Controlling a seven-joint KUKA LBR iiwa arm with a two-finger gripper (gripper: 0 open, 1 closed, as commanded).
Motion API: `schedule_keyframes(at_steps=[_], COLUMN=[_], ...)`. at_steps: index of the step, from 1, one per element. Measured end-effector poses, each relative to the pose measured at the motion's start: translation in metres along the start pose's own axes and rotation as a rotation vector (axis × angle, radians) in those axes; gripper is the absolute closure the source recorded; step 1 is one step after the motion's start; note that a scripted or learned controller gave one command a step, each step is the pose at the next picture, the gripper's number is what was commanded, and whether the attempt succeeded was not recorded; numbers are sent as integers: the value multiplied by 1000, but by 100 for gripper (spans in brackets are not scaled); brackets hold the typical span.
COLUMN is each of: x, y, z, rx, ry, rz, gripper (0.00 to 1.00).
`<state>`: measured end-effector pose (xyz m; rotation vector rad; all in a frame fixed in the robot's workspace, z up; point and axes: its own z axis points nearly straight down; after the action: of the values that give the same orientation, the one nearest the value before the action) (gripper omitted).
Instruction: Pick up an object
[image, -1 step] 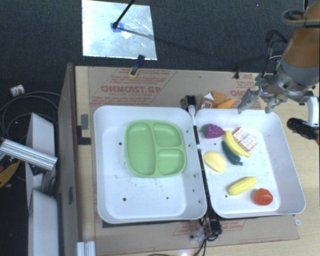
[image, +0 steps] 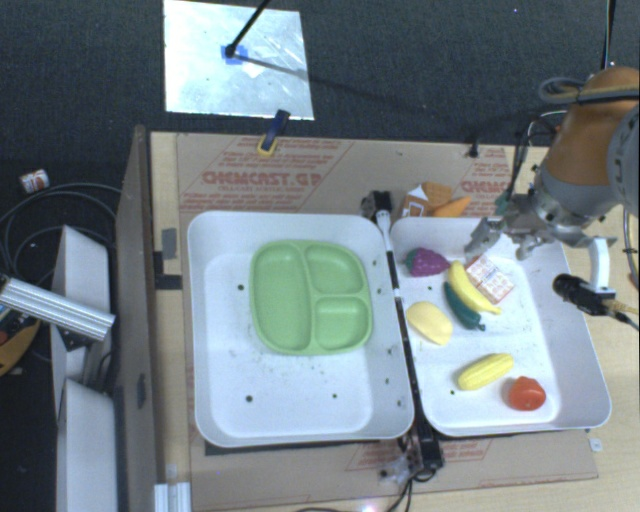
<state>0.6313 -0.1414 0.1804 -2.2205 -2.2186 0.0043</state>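
The right bin (image: 570, 345) holds several toy foods: a purple piece (image: 428, 262), a red-and-white packet (image: 492, 280) lying on a yellow banana (image: 462, 278), a dark green vegetable (image: 465, 308), a pale yellow lemon (image: 429, 322), a yellow corn cob (image: 485, 371) and a red tomato (image: 526, 393). My gripper (image: 503, 243) hangs over the far edge of this bin, just above and behind the packet. Its two fingers are spread, with nothing between them.
The left bin (image: 225, 390) bears a green divided plate (image: 308, 297). Orange pieces (image: 440, 203) lie on the cardboard behind the right bin. A black fixture (image: 582, 290) sticks in at the right bin's right rim. The grey and orange arm (image: 595, 150) rises at the upper right.
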Motion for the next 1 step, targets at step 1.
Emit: schedule_keyframes(at_steps=[1], x=[-8], y=[-18], z=[84], rx=[-9], ry=[0], rz=[0], gripper=[0])
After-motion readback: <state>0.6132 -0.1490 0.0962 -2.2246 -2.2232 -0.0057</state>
